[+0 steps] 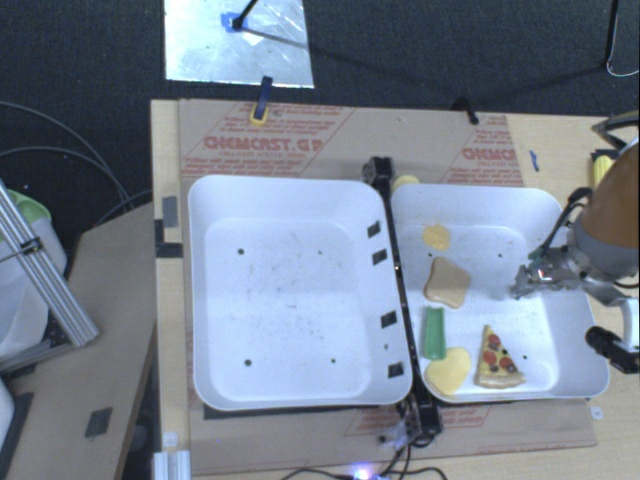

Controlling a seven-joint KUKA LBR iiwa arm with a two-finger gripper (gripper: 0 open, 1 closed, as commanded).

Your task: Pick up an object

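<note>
- The jaws hover over the right side of the right bin, above bare white floor; whether they are parted or closed cannot be told, and nothing shows between them.
- The arm comes in from the right edge, over the bin's right wall.
- Just left of the jaws lies a tan toast-shaped piece, apart from them.
- Above it sits a small yellow round piece.
- Below the toast, a green stick lies by the bin's left wall, a yellow heart touching its lower end.
- A pizza slice lies beside the heart, below the jaws.
- The left bin sits alongside on the tabletop.
</note>
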